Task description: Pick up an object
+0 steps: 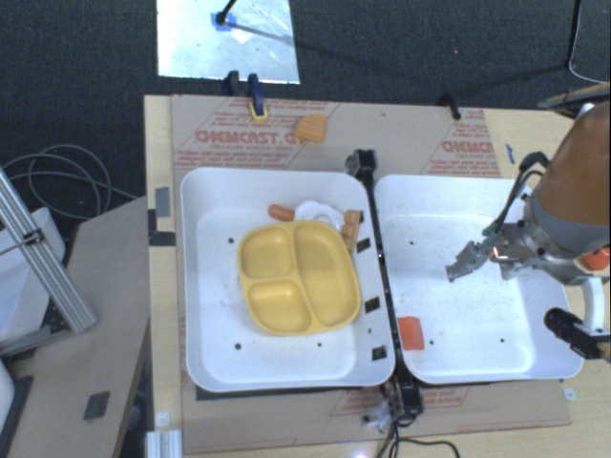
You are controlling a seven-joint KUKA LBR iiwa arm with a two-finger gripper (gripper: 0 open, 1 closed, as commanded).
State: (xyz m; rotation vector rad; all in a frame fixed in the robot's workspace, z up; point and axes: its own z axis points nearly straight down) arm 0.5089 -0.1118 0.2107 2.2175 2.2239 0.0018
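A glossy yellow three-part tray (298, 279) lies in the left bin (215, 351), long axis slanting toward the upper right. A small orange block (410, 332) sits in the right bin (477, 356). Above it, the gripper (458, 267) hovers; whether its jaws are spread is unclear.

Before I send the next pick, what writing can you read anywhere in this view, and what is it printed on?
"CHEMCAST" in red, on the brown board behind the left bin; the letters after it run under a tan block and can't be read.
Red print on the same board behind the right bin, at: slanted and too blurred to read.
Smaller red lines under both: too small to read.
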